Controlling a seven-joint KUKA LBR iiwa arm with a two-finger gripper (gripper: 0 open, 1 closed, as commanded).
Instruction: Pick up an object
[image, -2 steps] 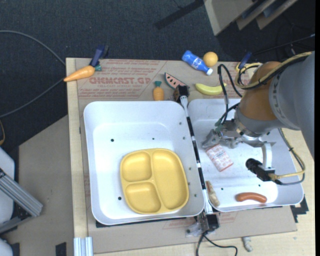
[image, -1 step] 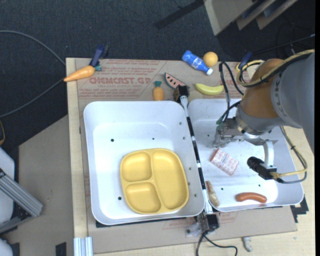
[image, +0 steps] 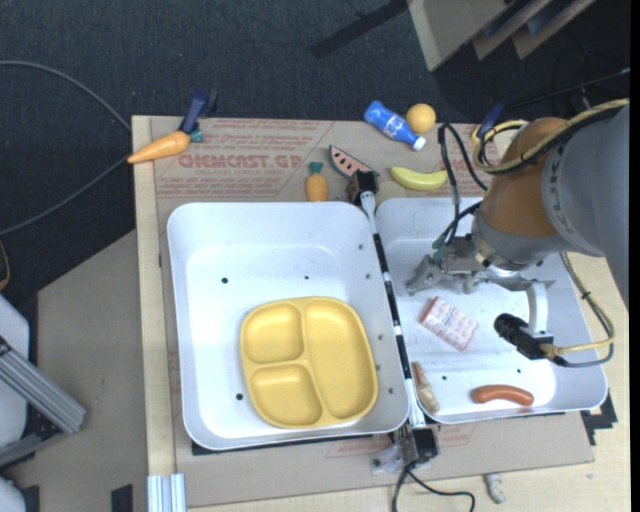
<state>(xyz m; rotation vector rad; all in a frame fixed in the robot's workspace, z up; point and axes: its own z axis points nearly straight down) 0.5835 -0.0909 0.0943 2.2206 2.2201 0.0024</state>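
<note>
Approach step: the tool (image: 441, 282), its state not discernible, sits over the right bin (image: 470, 366) just behind the pink-and-white packet (image: 448, 324) lying mid-bin; the next move requires centring on the packet and descending.

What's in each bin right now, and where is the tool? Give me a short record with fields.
left bin: yellow divided plate
right bin: pink-and-white packet; sausage; brown bread-like piece by the left wall
tool: over the right bin, close to the packet's far side
held: nothing seen in the tool
bench behind bins: carrot; watermelon slice; blue bottle; banana
</note>
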